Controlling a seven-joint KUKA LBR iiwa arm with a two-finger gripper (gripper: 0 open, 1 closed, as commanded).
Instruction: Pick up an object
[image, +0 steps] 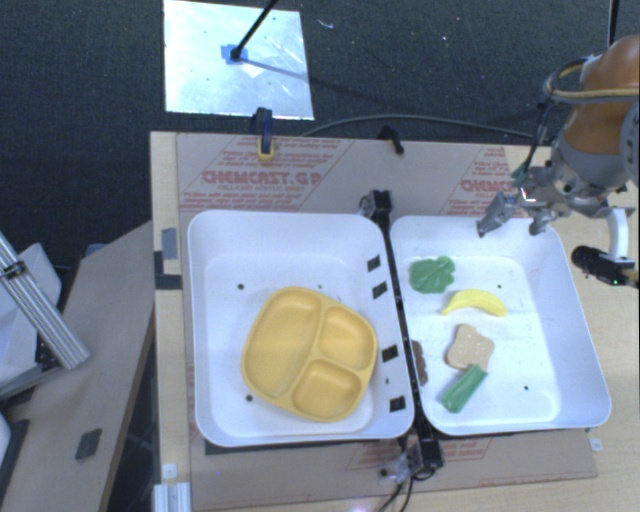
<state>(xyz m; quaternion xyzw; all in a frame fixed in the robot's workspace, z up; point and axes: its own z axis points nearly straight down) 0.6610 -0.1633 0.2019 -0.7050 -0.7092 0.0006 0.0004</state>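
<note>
The right bin (560, 300) holds a green leafy toy (431, 274), a yellow banana (475, 302), a tan toast slice (468, 348) and a green cylinder (463, 388). My gripper (514, 219) hangs open above the bin's far rim, beyond the banana, its two fingers spread with nothing between them.
The left bin (230, 250) holds a yellow divided tray (310, 352). A black clamp strip (395, 300) runs between the bins. Cardboard (300, 175) lies under both bins, and an aluminium bar (40, 310) leans at the far left.
</note>
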